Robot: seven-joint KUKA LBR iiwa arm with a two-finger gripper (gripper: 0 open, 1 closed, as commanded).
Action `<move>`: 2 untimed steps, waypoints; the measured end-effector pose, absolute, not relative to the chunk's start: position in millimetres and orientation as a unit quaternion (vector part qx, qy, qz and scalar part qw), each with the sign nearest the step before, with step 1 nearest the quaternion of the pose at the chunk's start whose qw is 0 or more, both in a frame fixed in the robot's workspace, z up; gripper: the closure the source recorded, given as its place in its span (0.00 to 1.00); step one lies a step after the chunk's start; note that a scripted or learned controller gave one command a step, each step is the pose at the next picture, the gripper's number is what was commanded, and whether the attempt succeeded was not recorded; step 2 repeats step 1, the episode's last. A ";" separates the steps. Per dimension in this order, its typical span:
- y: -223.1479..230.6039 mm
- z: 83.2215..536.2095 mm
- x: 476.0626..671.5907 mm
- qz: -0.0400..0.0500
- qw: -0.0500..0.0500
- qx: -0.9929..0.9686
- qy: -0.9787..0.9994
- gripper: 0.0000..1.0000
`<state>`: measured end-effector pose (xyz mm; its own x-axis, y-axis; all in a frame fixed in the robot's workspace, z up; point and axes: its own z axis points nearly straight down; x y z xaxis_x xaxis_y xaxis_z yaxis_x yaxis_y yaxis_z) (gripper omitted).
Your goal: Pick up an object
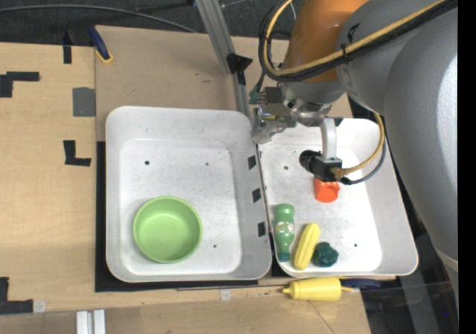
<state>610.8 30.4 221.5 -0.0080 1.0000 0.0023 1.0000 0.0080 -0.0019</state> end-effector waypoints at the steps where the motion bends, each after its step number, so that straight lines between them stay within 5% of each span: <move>1: 81.1 233.3 591.7 0.000 0.002 -0.705 -0.710 1.00; 2: 81.1 233.3 591.7 0.000 0.002 -0.705 -0.710 1.00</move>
